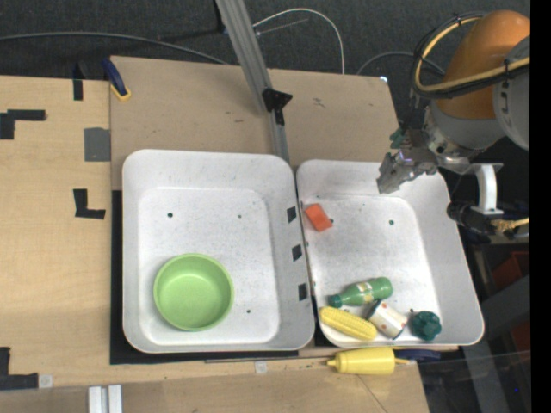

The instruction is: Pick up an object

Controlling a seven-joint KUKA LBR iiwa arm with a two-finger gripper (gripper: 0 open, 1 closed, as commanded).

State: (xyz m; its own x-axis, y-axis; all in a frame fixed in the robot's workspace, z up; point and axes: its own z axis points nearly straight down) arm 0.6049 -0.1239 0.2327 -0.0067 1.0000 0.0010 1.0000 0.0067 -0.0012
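**Gripper over the right bin's far edge, objects spread below**

The nearest candidate to pick is a small orange block [318,217], lying alone in the upper left part of the right bin [430,231], close to the divide between the two bins. The rest of that bin's objects are crowded along its near edge: a green bottle [361,293] lying on its side, a yellow corn cob [348,323] just below it, a small white cylinder [387,320] touching the corn's right end, and a dark green lump [424,323] in the near right corner. A yellow bottle-like object [365,362] lies outside the bin on the bench, just beyond its near rim.

The gripper [395,175] hangs over the right bin's far edge, well apart from the orange block and farther still from the cluster. Nothing is seen between its fingers; whether they are apart or together cannot be told from this angle. Above it rise the grey wrist and the orange band [486,50].

The left bin [207,179] holds a light green bowl [194,292] in its near left area, upright.
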